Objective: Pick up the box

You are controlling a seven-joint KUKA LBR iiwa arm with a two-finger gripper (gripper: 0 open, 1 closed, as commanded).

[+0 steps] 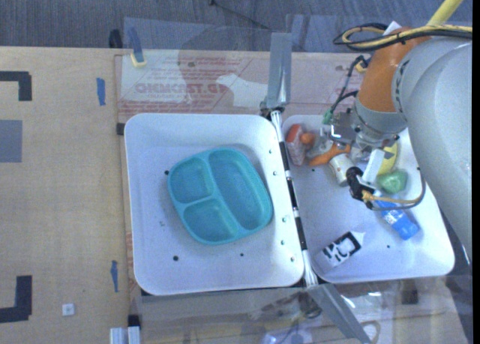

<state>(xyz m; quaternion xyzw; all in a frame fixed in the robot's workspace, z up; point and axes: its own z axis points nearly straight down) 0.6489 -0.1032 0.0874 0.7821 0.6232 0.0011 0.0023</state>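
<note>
Although the pincer (346, 157) hangs low over the far half of the right bin (420, 260), I cannot tell from this slant whether it is released or clenched, and nothing shows in its grasp. The box (342, 246) lies well apart from it, on the camera's side of the pincer, close to the bin's near rim. It rests flat, skewed to the walls, with bare floor all round it.

It looks like a small, thin carton, black with bold white print. I judge it to be light and fairly stiff across its faces, but easy to dent if squeezed hard. The surface seems smooth, perhaps a little slippery. The best hold is probably from above, across its shorter width, with the pincer turned to match the skew. Because the box sits so low, the grasp would have to reach almost to the bin floor.

Close about the pincer lie softer, rounder things: an orange tapered piece (324, 160) just beside it, a green lump (392, 181) and a blue piece (401, 223) toward the arm's side. Both bins are smooth white plastic with rounded corners. The left bin (150, 155), far from the pincer, holds a teal plate (220, 195) with three compartments. The bench (60, 185) is pale wood.
</note>
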